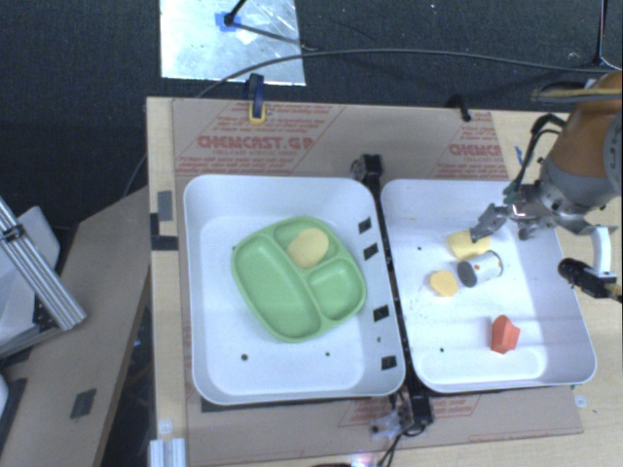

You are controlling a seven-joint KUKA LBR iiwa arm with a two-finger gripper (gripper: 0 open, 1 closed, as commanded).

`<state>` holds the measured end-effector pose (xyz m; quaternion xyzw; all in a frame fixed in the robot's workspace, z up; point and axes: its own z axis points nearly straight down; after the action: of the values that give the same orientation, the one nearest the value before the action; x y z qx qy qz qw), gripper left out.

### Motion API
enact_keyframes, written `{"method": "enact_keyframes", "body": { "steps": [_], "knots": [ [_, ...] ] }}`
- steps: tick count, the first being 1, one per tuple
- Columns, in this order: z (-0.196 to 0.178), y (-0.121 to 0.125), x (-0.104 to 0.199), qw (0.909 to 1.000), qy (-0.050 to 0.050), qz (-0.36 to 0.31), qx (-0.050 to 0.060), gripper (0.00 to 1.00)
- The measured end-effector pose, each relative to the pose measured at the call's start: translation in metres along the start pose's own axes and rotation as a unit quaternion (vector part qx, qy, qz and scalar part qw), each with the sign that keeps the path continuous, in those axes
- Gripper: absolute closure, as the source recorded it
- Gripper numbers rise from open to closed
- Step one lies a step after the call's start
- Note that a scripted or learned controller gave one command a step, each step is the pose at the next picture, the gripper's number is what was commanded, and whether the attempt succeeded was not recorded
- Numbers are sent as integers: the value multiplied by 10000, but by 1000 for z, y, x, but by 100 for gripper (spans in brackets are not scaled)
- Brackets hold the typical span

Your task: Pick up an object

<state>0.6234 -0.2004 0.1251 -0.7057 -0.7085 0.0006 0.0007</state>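
A green divided plate point(292, 285) sits in the left white bin point(219, 358), a yellow piece point(309, 247) in its top compartment

Two shallow white plastic bins, the left one point(209, 261) and the right one point(555, 343), are looking smooth and faintly glossy. A green divided plastic plate point(282, 300) is showing a soft sheen, and a pale yellow rounded piece point(310, 247) on it is looking matt. The brown board point(292, 139) with red print under the bins is looking like matt paper-covered sheet. A silvery sheet point(195, 27) on the dark, rough-looking floor is glinting like foil. An orange-red block point(504, 335) is appearing matt.
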Motion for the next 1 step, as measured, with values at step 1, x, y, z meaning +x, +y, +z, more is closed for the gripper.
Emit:
{"method": "enact_keyframes", "body": {
  "steps": [1],
  "knots": [
    [41,1,0,10000,-3,-5,-18,0]
  ]
}}
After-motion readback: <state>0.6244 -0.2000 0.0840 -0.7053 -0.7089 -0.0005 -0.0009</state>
